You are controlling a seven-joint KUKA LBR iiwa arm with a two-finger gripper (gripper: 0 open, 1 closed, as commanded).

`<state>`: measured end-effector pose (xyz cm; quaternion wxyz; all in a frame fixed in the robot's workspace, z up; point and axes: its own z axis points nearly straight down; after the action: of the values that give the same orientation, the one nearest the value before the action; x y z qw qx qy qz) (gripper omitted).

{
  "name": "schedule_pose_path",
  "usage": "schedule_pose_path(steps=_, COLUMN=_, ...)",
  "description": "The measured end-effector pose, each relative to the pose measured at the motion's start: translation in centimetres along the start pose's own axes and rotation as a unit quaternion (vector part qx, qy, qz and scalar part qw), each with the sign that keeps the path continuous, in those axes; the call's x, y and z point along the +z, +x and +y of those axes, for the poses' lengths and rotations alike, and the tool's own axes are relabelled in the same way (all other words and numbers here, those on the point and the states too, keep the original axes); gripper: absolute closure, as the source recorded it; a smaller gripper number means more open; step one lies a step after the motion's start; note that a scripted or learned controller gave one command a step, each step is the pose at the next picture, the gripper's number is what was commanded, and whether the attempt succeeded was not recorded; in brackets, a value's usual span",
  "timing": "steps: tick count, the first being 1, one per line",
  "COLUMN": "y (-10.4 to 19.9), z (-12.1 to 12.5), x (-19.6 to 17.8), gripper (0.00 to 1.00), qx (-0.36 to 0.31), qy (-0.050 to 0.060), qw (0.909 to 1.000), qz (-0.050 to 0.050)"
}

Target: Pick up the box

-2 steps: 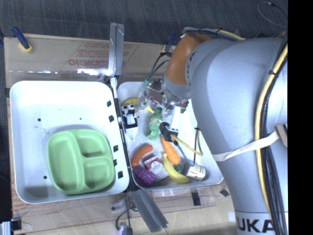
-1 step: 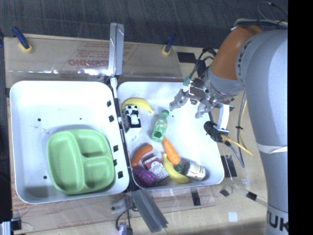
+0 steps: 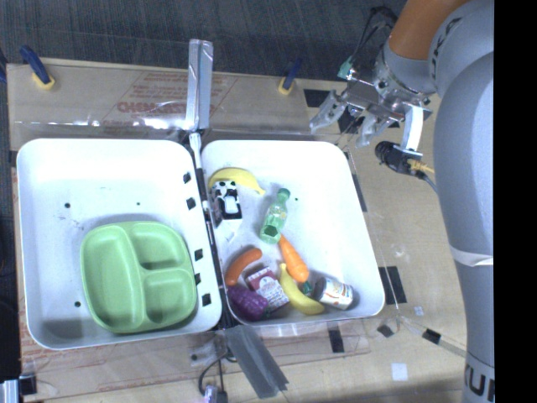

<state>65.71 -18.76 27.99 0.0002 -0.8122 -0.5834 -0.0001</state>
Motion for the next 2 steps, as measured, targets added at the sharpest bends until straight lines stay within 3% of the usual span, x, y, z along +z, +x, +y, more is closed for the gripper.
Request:
schedule_pose_path(steps=1, y=6.6, z=-2.1, x=17.2, gripper=0.00, qx=0.043, qy=-0.001, qw=0.9991, qz=0.000)
schedule_pose_path(steps=2, y=8.1, z=-3.1, x=17.8, gripper=0.00, qx=0.014, qy=-0.009, qw=0.9999, qz=0.001)
